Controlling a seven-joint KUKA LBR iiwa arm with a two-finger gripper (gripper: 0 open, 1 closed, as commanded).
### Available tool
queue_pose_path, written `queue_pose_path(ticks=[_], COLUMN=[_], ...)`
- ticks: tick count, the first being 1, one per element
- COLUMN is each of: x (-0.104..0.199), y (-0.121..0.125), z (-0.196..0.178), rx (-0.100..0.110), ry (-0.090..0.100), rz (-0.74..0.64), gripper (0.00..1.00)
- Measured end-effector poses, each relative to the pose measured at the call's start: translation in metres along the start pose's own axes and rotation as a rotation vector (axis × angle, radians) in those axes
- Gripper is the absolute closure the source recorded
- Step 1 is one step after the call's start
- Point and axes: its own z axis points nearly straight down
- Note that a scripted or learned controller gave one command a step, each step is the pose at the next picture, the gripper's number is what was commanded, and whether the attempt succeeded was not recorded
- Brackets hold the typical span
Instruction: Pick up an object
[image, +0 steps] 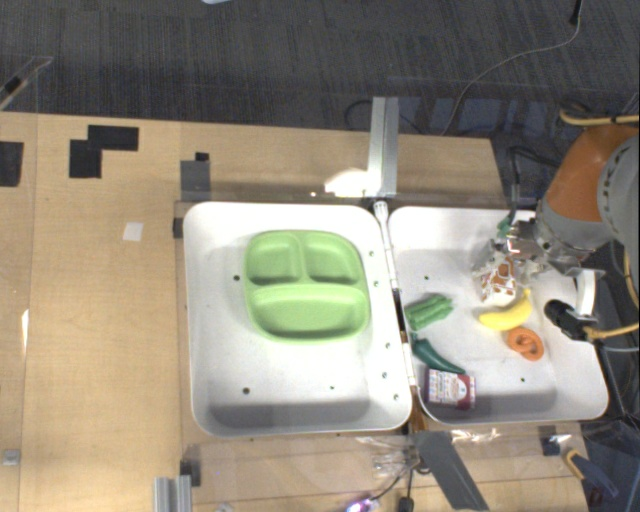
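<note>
Camera view shows, from the lower edge upward in the right bin (590, 395), a purple packet (450, 388), a green pickle (428, 311), an orange ring (525, 343) and a banana (506, 317), with the gripper (503, 272) just above the banana, its grip impossible to judge.

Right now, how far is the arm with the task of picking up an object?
Nothing looks picked up yet. The banana, the orange piece, the green pieces and the purple packet all lie on the floor of the right bin. In hand: the gripper is down in that bin, just above the banana. Left: closing on one object and lifting it. The green tray sits in the left bin.
</note>
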Motion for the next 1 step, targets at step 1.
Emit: queue_pose_path(ticks=[1], x=[0.0019], y=[0.0028], z=[-0.0130], rx=[-0.007], ry=[0.000], rz=[-0.005], gripper=[1.00])
